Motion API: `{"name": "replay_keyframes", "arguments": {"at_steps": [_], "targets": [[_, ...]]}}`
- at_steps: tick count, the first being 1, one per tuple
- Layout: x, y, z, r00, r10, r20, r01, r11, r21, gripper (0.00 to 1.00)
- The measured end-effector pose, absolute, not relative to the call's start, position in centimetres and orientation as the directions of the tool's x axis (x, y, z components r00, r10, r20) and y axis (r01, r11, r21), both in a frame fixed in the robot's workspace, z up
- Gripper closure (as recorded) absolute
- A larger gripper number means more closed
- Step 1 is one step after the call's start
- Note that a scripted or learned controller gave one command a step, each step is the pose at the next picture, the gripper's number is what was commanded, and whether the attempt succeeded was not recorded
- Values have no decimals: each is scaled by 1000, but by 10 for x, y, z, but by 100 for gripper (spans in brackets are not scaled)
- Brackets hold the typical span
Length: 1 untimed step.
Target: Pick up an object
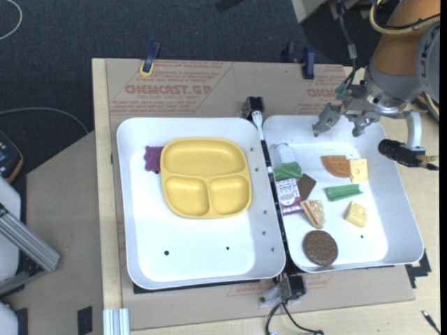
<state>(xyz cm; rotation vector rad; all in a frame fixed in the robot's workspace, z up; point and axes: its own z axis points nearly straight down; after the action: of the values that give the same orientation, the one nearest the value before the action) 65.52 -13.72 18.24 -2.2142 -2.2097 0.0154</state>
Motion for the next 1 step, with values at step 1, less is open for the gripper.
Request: {"name": "replay_keyframes", "arguments": {"at_steps": [1], "targets": [[659, -137, 192, 0, 1000, 0, 1000, 0, -1, 0]]}}
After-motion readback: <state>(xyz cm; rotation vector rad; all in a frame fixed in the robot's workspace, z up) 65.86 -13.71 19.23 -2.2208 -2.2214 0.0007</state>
